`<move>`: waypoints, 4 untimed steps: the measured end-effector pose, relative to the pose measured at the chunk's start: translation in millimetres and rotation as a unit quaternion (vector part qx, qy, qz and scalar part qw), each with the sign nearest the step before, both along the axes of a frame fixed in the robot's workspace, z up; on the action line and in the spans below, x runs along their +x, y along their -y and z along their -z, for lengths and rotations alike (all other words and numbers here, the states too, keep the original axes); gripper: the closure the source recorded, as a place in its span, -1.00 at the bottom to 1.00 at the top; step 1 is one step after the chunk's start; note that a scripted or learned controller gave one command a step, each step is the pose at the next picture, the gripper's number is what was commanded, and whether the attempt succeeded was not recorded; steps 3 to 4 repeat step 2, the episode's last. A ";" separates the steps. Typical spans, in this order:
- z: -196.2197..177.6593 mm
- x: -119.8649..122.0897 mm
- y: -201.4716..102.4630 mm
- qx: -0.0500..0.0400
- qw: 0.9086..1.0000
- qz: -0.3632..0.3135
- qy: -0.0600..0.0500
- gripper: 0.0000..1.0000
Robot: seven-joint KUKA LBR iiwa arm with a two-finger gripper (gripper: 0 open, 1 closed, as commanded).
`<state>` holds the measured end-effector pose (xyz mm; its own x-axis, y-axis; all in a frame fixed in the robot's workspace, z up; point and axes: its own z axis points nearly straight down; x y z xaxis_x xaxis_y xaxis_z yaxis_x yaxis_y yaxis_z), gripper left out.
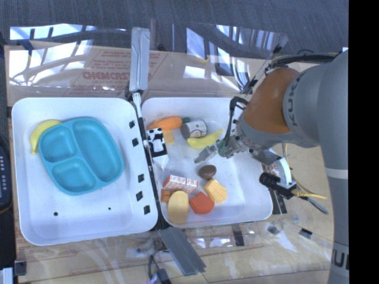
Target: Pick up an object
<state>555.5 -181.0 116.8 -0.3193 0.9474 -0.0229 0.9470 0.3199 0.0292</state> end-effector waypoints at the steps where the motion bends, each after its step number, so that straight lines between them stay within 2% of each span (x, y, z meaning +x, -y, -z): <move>1: 22.3 101.2 16.4 0.005 0.997 -0.074 -0.020 -1.00; 2: 23.8 101.3 -42.8 0.008 0.994 0.104 -0.019 -1.00; 4: 23.8 101.3 -42.8 0.008 0.994 0.104 -0.019 -1.00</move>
